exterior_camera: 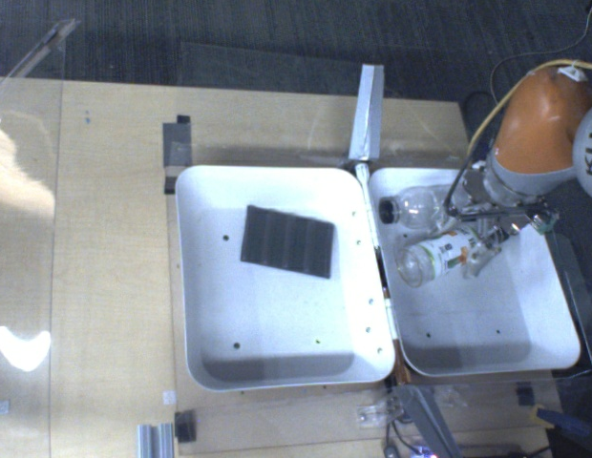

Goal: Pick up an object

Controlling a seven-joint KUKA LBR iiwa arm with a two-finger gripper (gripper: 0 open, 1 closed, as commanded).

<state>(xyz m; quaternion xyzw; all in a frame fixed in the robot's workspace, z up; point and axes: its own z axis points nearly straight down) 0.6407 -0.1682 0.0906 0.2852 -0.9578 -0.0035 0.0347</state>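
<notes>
Two clear plastic bottles lie on their sides in the right bin [506, 337]. The upper bottle [417, 205] has a dark cap pointing left. The lower bottle [432, 259] carries a white label with green and red marks. My gripper [481, 239] hangs under the orange wrist band [542, 122], low over the right end of the labelled bottle and just right of the upper one. Whether it touches either bottle is unclear. In the left bin [277, 342] lies a flat dark grey ribbed rectangle [287, 241].
A metal post [367, 113] stands behind the seam between the bins. Cables loop around the wrist. The wooden bench [95, 256] spreads to the left, with small black brackets [178, 143] near the left bin's corners.
</notes>
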